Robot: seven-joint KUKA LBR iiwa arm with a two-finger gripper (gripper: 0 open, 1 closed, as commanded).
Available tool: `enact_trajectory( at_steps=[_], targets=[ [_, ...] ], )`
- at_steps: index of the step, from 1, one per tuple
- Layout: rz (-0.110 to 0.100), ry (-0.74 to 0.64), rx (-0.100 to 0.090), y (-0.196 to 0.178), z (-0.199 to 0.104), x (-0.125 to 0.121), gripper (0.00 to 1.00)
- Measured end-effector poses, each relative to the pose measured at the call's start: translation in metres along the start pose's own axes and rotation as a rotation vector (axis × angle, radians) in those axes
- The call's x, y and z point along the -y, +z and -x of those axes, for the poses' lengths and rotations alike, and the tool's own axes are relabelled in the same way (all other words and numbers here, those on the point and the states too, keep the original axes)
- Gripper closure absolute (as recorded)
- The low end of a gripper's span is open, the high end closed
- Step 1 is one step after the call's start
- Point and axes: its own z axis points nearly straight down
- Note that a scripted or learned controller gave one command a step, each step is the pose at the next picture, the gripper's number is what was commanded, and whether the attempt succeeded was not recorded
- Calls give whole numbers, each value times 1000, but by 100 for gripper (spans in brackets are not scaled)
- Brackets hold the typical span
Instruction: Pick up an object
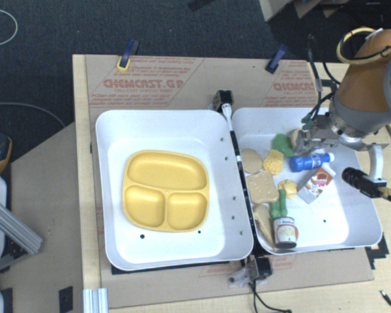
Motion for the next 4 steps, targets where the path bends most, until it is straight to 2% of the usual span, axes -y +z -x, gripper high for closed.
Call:
enact_trajectory(
  at_steps=[1, 2, 3, 4],
  targets=[
    [0, -1, 0, -53, 0, -1, 100],
    [0, -4, -2, -54, -46, -41, 100],
    [-1, -5, -2, -47, -97, -63, 100],
    [1, -5, -3, -65, -132, -92, 100]
  ],
)
